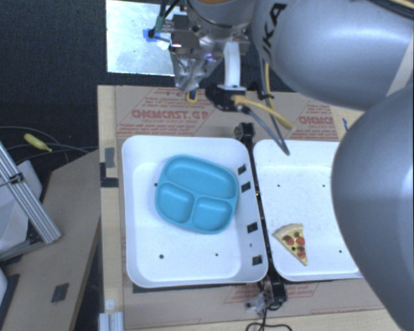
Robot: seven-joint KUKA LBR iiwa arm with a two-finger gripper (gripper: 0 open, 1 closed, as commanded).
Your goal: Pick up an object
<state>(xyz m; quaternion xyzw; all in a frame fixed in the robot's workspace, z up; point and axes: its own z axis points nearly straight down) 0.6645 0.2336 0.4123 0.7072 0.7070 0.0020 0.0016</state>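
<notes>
Blue tray (196,193) lies well below gripper (188,84).

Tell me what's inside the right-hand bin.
A toy pizza slice lies in the right bin, near its front edge; the floor around it is bare white. The grey arm covers the bin's right part, so anything there is hidden.

The grey arm (362,129) comes in from the right and bulks large across the upper and right part of the view, its rounded links close under the camera. Its wrist reaches toward the top centre, where the orange band (217,3) just shows at the upper edge. Below it the claw (187,81) hangs pointing downward, metal body and cabling around it, nothing seen between its tips.
</notes>
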